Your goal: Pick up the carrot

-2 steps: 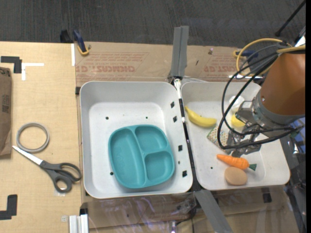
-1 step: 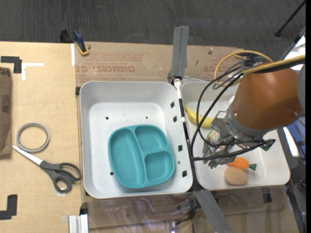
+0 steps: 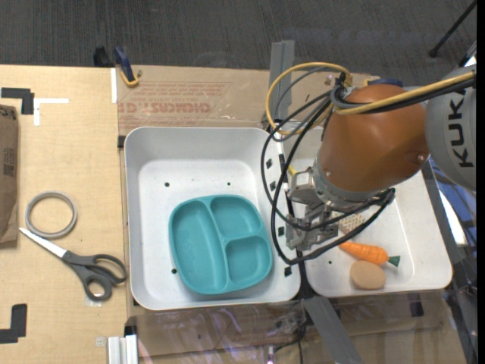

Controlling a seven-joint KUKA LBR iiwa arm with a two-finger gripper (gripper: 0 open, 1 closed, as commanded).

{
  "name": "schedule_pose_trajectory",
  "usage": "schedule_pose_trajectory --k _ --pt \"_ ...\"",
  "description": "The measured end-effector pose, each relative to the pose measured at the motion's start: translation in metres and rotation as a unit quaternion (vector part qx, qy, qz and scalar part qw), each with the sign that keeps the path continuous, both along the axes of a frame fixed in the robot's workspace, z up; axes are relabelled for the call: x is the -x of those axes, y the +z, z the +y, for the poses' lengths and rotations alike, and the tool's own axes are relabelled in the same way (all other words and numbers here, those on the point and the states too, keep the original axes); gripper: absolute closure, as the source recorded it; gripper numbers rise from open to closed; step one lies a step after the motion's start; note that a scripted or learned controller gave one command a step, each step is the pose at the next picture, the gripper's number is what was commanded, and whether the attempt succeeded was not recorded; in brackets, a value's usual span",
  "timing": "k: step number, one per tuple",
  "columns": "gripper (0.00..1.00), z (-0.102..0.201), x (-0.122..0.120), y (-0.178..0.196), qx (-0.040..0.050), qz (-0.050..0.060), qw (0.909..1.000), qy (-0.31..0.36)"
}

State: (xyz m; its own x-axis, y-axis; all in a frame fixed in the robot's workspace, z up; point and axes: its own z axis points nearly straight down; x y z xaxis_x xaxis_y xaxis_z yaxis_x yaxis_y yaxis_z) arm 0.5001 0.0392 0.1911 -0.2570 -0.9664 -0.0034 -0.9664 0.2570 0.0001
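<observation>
The carrot point(image 3: 368, 253) is orange with a green tip and lies flat near the front of the right bin point(image 3: 424, 275), pointing left. My gripper point(image 3: 307, 236) hangs over the right bin's left side, just left of the carrot and above the wall between the two bins. The orange wrist band and a bundle of cables cover most of it. Nothing shows held in it.
A tan oval object point(image 3: 368, 276) sits just in front of the carrot. A teal divided plate point(image 3: 220, 243) lies in the left bin point(image 3: 144, 203). Scissors point(image 3: 83, 264) and a tape roll point(image 3: 51, 213) rest on the bench at left.
</observation>
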Motion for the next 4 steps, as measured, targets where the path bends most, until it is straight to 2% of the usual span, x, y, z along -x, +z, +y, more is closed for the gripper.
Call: schedule_pose_trajectory --k 1,2,3,4 --pt "1.0 0.116 0.022 0.011 0.0 0.0 0.9994 -0.033" --pt "1.0 0.001 0.022 0.0 0.001 0.001 0.9313 -0.364" --pt "1.0 0.056 0.014 0.0 0.0004 0.0 0.9614 -0.275" --pt "0.0 0.056 0.014 0.0 0.0005 0.0 0.9614 -0.275"
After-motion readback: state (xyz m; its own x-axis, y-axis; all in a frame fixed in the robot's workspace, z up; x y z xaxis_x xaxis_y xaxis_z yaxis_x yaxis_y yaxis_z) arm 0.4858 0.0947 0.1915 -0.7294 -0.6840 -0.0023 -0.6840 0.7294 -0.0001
